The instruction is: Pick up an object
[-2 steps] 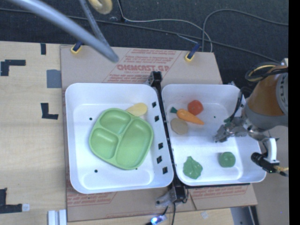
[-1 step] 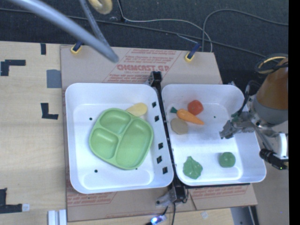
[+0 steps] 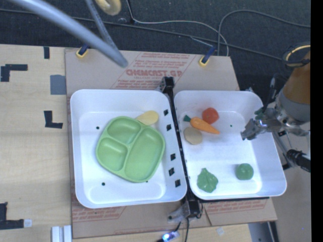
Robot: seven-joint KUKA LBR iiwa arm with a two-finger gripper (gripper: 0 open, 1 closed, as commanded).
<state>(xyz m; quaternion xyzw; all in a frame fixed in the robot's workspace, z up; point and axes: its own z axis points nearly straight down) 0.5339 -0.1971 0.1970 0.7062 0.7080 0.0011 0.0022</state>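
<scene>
Hovering gripper (image 3: 251, 131) sits right of carrot (image 3: 204, 126), apart.

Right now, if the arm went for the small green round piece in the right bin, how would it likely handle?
The green round piece looks ball-like, so a push would probably roll it toward the right bin wall. It looks like smooth toy food, likely light and perhaps slippery. It lies apart from the leafy green piece, so access seems open.

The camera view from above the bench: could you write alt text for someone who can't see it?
A grey robot arm's gripper hovers at the right edge of the right white bin, which holds a toy carrot, tomato, beige piece and two green vegetables. The left white bin holds a green divided plate and a yellow piece.
</scene>
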